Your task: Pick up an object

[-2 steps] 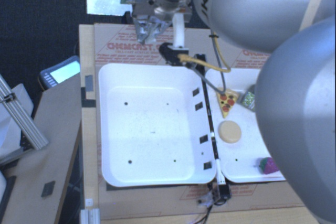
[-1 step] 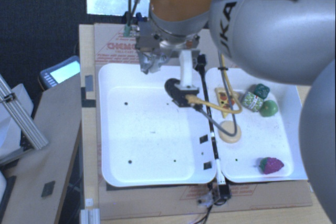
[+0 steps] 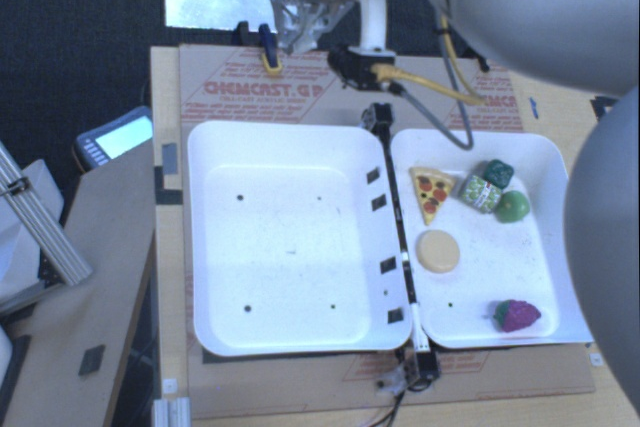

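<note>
We saw a pizza slice [image 3: 432,192], round biscuit [image 3: 438,251], green ball [image 3: 513,206] and purple fruit [image 3: 518,315] lying apart in the right bin [image 3: 560,165], with the gripper [image 3: 297,33] far beyond the left bin [image 3: 215,140].

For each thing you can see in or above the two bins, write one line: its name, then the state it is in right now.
Gripper: raised behind the bins, holding nothing visible.
Pizza slice: lying flat in right bin.
Round cookie: lying flat, apart from the others.
Green packet: tilted, touching green ball.
Dark green block: resting beside packet.
Purple grapes: lying near front corner.
Left bin: holds no objects.
</note>
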Robot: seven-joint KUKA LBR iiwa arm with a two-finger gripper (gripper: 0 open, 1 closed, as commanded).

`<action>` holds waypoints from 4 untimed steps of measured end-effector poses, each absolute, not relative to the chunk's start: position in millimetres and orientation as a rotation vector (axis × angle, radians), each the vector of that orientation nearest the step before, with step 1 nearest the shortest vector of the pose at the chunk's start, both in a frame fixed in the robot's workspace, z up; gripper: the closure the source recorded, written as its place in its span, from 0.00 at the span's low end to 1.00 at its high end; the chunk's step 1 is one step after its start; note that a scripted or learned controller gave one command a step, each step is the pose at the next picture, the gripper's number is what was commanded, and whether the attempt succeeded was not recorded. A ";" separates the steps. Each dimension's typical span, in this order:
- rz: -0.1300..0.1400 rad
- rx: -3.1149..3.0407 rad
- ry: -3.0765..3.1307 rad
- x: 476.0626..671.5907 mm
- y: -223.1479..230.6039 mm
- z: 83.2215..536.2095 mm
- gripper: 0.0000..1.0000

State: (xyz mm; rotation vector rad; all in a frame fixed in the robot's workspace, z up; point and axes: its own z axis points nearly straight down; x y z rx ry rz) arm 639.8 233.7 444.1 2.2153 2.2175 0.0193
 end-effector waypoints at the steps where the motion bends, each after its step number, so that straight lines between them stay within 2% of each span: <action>1: -0.005 2.220 2.228 535.3 208.0 416.1 1.00; 2: 0.025 2.210 2.225 547.3 235.6 543.1 1.00; 3: 0.003 2.216 2.227 546.9 234.4 535.2 0.00; 4: 0.007 2.211 2.231 547.1 234.7 546.7 1.00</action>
